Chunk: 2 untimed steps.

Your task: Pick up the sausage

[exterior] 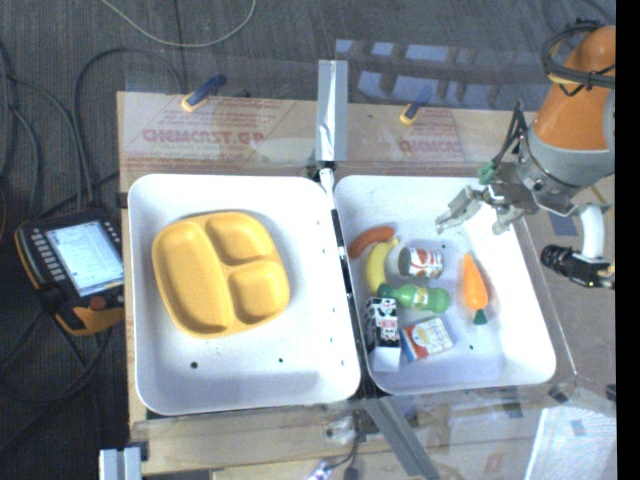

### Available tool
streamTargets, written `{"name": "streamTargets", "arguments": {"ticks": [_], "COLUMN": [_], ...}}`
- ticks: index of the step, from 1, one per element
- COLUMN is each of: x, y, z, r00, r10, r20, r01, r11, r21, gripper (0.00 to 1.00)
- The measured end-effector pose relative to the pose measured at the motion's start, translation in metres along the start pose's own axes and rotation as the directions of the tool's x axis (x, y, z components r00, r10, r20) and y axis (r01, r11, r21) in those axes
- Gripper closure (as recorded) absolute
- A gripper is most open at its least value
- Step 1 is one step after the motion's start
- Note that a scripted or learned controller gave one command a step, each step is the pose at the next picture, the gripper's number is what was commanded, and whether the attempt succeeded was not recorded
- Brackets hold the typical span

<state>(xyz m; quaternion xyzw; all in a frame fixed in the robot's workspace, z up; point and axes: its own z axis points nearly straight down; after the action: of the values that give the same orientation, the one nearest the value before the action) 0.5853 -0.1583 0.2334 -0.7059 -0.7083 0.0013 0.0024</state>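
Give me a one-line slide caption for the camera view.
Open gripper hovers over the right bin, up and right of the sausage lying beside the banana.

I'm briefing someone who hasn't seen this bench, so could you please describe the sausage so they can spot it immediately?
Look in the right-hand white bin, at the cluster of toy food along its left side. The sausage lies at the top of that cluster, just above the yellow banana. It is the one small reddish-orange, rounded link, shorter than the carrot farther right.

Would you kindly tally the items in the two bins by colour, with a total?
Yellow: 2, divided plate and banana
Red: 3, sausage, can, carton
Green: 1, bottle
Orange: 1, carrot
Black-and-white: 1, cow-pattern carton
Total: 8
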Motion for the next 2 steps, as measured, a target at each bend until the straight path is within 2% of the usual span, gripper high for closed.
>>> {"name": "streamTargets", "arguments": {"ticks": [1,2], "x": [0.056,0.063], "y": [0.074,0.083], "z": [0.054,0.141], "r00": [0.997,0.995], "r10": [0.074,0.103], "r20": [0.002,0.006], "r01": [-0.074,-0.103], "r11": [0.997,0.995], "r21": [0.000,-0.003], "gripper": [0.00,0.00]}}
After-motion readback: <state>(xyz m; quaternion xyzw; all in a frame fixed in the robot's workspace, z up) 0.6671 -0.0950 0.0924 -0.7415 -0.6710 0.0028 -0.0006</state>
